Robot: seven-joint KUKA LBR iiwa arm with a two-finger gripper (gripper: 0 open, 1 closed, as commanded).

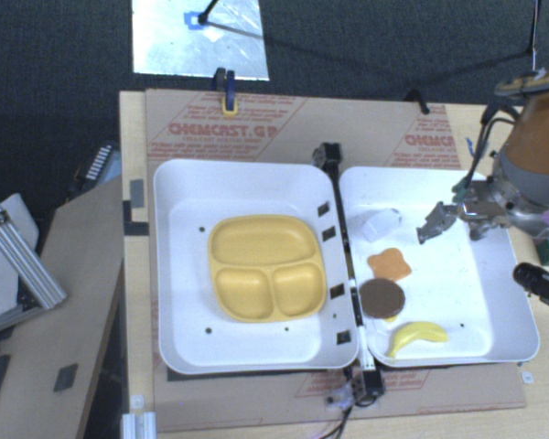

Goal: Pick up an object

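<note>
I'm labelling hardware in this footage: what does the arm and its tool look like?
The arm is grey metal with a broad orange band above the wrist. Black cables loop along its left side. The tool is dark grey, with slim angular fingers.

We see smooth, glossy white plastic bins (247,176), a matt yellow plastic divided tray (261,268), and a glossy yellow toy banana (416,337). The bench sheet (284,122) looks like printed brown paper; dark carpet (55,35) looks rough.
</note>
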